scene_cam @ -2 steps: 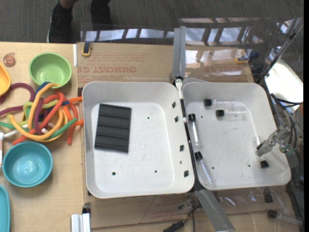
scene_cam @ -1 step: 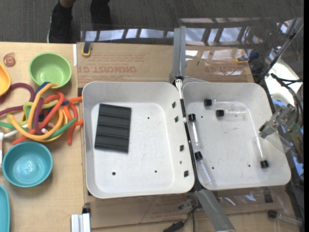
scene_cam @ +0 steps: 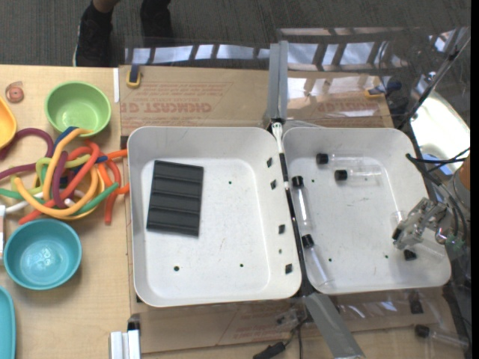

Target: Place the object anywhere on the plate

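Nearest you, on the wooden table left of the bins, sits a glossy teal plastic bowl (scene_cam: 42, 253). In the shallow white right bin (scene_cam: 374, 284), by its right wall, a small black block (scene_cam: 409, 254) lies on the floor. The metal two-finger gripper (scene_cam: 413, 229) hangs just above and beside it. From this slant you cannot tell whether the gripper is clenched or released, and you see nothing clearly held in it.

A little farther back, in the shallow white left bin (scene_cam: 217, 294), the black ribbed rectangular plate (scene_cam: 175, 197) lies flat near the left wall with nothing resting on it. It is well apart from the gripper, with the wall between the bins in the way. On the table beside that bin lies a tangle of coloured rubbery cords (scene_cam: 71, 178).

Farther still, in the right bin's back half, two more small black pieces (scene_cam: 322, 158) lie near a clear plastic tube (scene_cam: 367, 172). Beyond the cords stands a light green plastic bowl (scene_cam: 78, 109).

Judge the task as barely begun. The block by the gripper looks like the likely object, though you cannot be sure which piece is meant. What remains is a secure grasp, a lift, the carry across to the left bin and the release over the plate.
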Controlling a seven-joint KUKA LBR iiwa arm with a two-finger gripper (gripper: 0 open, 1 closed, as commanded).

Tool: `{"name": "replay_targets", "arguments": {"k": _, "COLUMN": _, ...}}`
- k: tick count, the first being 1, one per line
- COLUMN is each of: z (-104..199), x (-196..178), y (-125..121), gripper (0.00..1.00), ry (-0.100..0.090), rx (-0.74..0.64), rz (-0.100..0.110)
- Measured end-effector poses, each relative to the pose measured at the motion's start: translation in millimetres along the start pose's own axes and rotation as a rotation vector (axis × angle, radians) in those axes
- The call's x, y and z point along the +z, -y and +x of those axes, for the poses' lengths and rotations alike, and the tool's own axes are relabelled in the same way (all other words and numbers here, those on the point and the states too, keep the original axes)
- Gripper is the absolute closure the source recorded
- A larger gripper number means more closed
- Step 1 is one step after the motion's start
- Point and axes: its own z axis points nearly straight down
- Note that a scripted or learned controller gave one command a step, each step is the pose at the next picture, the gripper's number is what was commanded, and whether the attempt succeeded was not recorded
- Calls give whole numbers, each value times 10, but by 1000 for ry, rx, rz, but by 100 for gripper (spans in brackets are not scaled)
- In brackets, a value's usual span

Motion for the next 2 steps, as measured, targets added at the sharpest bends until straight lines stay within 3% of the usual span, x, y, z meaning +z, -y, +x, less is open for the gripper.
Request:
{"name": "replay_targets", "arguments": {"k": 1, "z": -104, "x": -591, "y": -56, "gripper": 100, "ry": 5, "rx": 46, "rz": 0}}
{"name": "replay_targets", "arguments": {"k": 2, "z": 40, "x": -35, "y": -77, "gripper": 100, "ry": 2, "rx": -94, "rz": 0}}
